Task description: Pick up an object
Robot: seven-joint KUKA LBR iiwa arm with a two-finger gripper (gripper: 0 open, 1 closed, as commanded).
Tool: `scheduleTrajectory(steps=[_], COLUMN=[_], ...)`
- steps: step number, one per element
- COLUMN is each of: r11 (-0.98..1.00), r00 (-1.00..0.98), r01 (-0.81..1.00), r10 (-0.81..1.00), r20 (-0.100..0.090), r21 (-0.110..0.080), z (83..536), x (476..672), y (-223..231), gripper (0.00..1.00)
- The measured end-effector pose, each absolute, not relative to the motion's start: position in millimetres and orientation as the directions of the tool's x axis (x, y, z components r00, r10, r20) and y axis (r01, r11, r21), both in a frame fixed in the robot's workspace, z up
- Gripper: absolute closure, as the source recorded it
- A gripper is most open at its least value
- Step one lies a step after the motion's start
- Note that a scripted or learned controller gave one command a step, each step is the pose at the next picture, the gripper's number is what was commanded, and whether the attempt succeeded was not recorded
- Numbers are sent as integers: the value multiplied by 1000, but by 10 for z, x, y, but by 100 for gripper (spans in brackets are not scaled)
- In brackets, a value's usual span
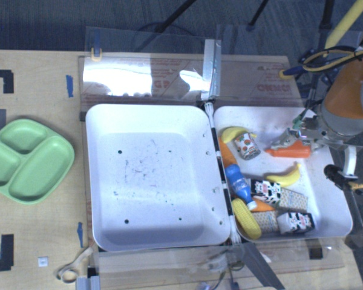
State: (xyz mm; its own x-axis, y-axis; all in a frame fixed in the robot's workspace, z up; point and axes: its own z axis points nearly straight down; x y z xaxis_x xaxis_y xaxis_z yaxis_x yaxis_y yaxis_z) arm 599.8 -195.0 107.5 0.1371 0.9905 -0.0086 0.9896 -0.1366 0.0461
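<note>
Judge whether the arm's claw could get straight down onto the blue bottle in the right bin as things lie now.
Probably yes. The blue bottle lies on top with nothing over it, though an ear of corn and a cow-print carton crowd its lower end. The claw hovers nearby.

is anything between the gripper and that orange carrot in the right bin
Nothing visible stands between them. The gripper sits right at the orange carrot near the back of the right bin. The nearest neighbour, a small banana, lies just in front of the carrot, apart from it.
</note>
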Motion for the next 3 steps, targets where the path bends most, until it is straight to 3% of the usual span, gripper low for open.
scheduleTrajectory(steps=[1, 2, 3], r11=[-50, -27, -7], r00=[51, 28, 8], r01=[998, 999, 999], r10=[999, 1000, 1000], r20=[-14, -9, -4], r21=[46, 42, 41], z=[1074, 1067, 1060], x=[5987, 6140, 6163], y=[-1894, -1922, -1962], gripper=[0, 0, 0])
